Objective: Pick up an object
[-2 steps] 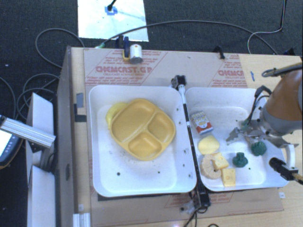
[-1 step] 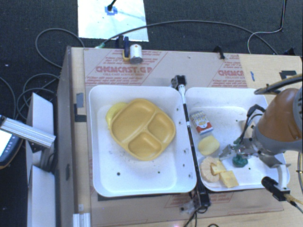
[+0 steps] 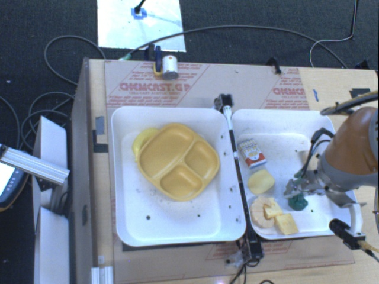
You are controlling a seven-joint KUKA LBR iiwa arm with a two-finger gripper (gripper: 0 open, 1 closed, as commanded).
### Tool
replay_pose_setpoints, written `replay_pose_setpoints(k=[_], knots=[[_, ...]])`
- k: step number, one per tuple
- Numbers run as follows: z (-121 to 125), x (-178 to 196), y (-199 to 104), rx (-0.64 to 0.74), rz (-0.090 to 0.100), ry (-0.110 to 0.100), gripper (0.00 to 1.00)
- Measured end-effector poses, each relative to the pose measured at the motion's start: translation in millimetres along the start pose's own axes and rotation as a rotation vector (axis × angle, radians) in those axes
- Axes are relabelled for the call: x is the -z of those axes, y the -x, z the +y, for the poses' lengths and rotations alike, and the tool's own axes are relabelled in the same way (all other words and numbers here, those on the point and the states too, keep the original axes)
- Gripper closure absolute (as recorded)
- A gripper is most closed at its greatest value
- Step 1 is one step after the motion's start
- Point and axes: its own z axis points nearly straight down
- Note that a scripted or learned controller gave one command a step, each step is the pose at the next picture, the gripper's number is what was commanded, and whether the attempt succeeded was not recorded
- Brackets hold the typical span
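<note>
Bench with two shallow white bins side by side, as we list it from above.

Left bin [image 3: 127,218]: we count one yellow divided plate [image 3: 177,160] with three compartments, lying tilted on the bin floor, and a second yellow dish [image 3: 142,141] whose edge pokes out from under its upper left side.

Right bin [image 3: 284,126]: we count a small red and white carton [image 3: 251,152] near the divider; a pale yellow round piece [image 3: 260,181] just below it; a tan round cracker-like piece [image 3: 261,212] at the lower left corner with a yellow block [image 3: 286,223] just beside it; and a small dark green object [image 3: 298,203] on the floor toward the middle.

Arm: grey, with an orange band [image 3: 355,144], entering from the right over the right bin. Its gripper [image 3: 297,188] sits low, directly above the green object and very close to it. We cannot tell whether the fingers are wide or narrow, nor whether they touch the green object.

Beyond the bins: we note a small silver and yellow item [image 3: 167,66] on the bench at the far edge, and dark cables [image 3: 65,43] on the floor.
</note>
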Motion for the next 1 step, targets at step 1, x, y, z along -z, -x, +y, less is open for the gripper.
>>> replay_pose_setpoints(k=[1], knots=[[24.1, 89.6, -93.2, 0.004, 0.001, -0.001, 1.0]])
